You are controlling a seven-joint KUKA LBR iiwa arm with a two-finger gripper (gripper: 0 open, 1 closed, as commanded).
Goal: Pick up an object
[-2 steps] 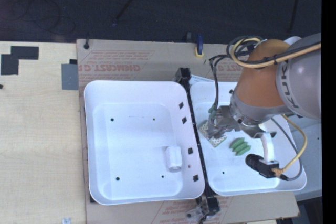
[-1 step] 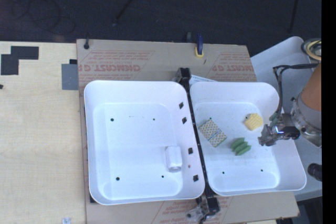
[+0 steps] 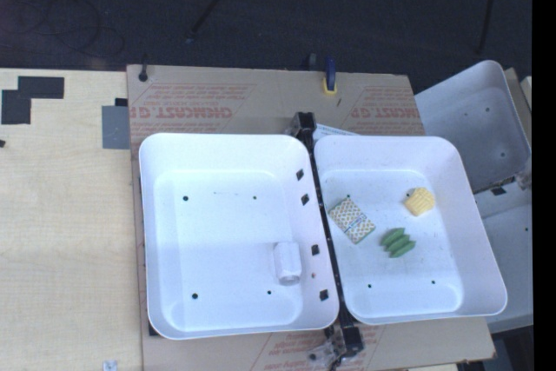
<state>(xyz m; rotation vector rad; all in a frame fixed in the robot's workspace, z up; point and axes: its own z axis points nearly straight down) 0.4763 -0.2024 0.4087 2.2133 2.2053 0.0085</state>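
The right bin holds three objects. A small flat patterned pad lies near its left wall. A green pod-shaped item rests in the middle. A yellow corn-like piece sits to the upper right of it. In the left bin a white cylinder lies on its side close to the right wall.
The two bins stand side by side on a brown board, joined by black clips along the middle. A grey-white panel lies to the right of the right bin. A blue and yellow clamp sits at the board's far edge.
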